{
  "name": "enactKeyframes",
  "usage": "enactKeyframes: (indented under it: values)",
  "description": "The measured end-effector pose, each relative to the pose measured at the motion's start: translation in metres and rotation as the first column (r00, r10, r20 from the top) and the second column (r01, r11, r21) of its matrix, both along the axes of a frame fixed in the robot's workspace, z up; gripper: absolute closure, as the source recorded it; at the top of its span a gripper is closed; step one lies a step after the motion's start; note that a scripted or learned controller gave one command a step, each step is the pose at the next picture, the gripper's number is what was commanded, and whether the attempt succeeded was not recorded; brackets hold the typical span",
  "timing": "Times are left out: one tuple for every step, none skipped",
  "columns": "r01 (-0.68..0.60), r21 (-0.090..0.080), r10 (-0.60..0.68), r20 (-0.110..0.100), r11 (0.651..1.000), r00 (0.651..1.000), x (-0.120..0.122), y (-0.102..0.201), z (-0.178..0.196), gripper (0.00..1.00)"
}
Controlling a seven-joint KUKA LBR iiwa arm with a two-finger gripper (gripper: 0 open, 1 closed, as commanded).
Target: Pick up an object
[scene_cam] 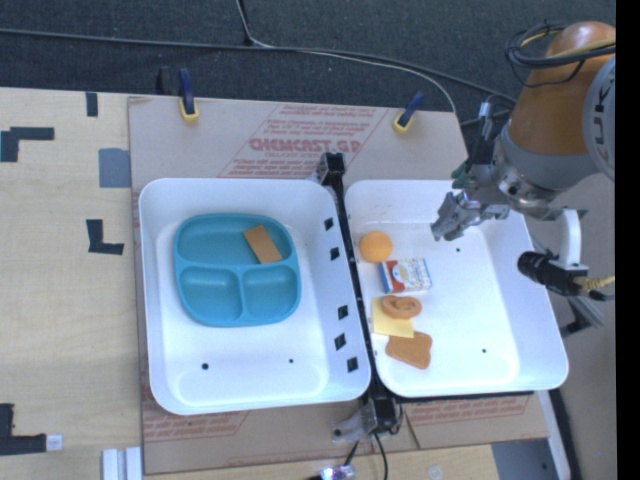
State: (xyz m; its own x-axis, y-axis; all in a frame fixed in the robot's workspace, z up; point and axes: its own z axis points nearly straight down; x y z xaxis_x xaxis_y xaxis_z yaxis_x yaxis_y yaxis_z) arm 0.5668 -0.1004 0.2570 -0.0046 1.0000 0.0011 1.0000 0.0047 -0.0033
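The right bin (500,348) holds several small items along its left side: an orange ball (375,246), a small red-and-white packet (405,274), a yellow slice with a brown round piece on it (396,313), and a brown bread-like piece (410,349). My gripper (449,224) hangs over the upper middle of this bin, to the right of the orange ball and above the packet. Nothing shows between its fingers.
The left bin (240,378) contains a blue divided plate (238,269) with a tan rectangular piece (263,244) in its upper right compartment. A black divider (345,288) runs between the bins. Two clamps (187,98) hold the cardboard base at the back.
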Motion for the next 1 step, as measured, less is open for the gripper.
enactKeyframes:
  values:
    - [-0.001, 0.000, 0.001, 0.000, 1.000, 1.000, -0.0159, 0.0547, 0.0013, 1.00]
